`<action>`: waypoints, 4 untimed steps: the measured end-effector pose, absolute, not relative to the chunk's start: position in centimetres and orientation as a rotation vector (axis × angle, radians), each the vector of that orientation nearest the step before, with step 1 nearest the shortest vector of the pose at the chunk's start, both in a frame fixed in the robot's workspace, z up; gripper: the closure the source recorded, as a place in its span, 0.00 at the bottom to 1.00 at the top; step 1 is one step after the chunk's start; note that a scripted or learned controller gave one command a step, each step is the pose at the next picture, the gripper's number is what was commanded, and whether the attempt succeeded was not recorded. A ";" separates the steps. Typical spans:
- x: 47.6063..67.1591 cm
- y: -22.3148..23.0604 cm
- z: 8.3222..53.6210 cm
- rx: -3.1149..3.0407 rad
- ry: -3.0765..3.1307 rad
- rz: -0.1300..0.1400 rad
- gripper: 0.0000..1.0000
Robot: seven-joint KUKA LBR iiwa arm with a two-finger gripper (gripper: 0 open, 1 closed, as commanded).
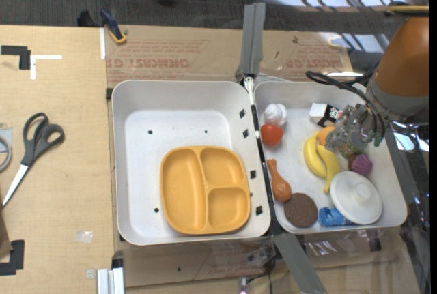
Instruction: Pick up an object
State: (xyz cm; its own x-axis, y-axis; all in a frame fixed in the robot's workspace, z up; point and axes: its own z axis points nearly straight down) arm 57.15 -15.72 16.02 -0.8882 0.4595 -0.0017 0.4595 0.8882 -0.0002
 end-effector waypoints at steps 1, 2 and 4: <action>62.0 -7.6 23.8 0.790 3.037 0.001 1.00; 58.7 -15.9 18.2 0.363 3.118 -0.001 1.00; 65.0 -7.9 19.4 0.523 3.091 0.001 1.00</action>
